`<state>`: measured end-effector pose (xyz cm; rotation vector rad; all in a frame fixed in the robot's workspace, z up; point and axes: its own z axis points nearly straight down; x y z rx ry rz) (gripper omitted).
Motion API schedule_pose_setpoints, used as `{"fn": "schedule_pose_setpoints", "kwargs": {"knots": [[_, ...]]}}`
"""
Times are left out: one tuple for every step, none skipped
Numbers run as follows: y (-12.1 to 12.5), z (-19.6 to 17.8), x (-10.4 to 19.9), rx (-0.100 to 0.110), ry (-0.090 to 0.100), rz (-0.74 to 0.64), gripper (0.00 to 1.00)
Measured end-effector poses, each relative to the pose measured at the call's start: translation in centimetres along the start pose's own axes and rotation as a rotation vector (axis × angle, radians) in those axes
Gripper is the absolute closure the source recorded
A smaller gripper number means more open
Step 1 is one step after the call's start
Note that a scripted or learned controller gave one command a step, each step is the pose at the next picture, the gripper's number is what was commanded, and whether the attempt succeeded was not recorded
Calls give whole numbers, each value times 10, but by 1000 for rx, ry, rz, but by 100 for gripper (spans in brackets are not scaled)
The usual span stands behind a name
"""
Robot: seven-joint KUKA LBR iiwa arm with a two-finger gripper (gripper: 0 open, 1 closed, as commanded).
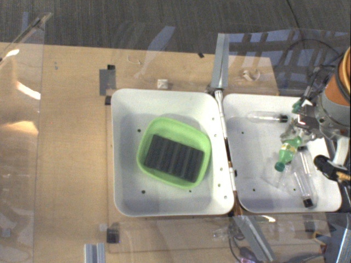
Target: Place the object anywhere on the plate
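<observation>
Jaws of the gripper (299, 126) are hard to read at the right side of the frame: the metal parts blend together there, so I cannot tell if they are spread or pressed together. Below them, in the right bin (247, 193), lies a small green bottle (286, 152) with a darker green cap, tilted, and it seems to be just under the gripper tip; contact is not clear. Around it lie clear plastic tubes with black caps: one tube (266, 115) near the upper part of the bin, another tube (304, 182) toward the lower right, and their transparent bodies almost vanish against the white floor. In the left bin (123, 147) sits the plate (147, 141), a rounded square of glossy light green plastic with a raised rim, and its middle looks dark and ribbed. Both bins are smooth, white and shallow, with rounded corners. They rest on a pale wooden bench (66, 147). The arm's grey body and orange band are cut off by the right edge.
</observation>
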<state>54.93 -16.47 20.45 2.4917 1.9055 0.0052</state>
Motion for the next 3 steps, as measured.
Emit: {"fn": "schedule_pose_setpoints", "kwargs": {"knots": [[-28,-25,78,0,2,-127,100],[-32,-43,180,2,2,-153,100],[-32,-42,180,2,2,-154,0]]}}
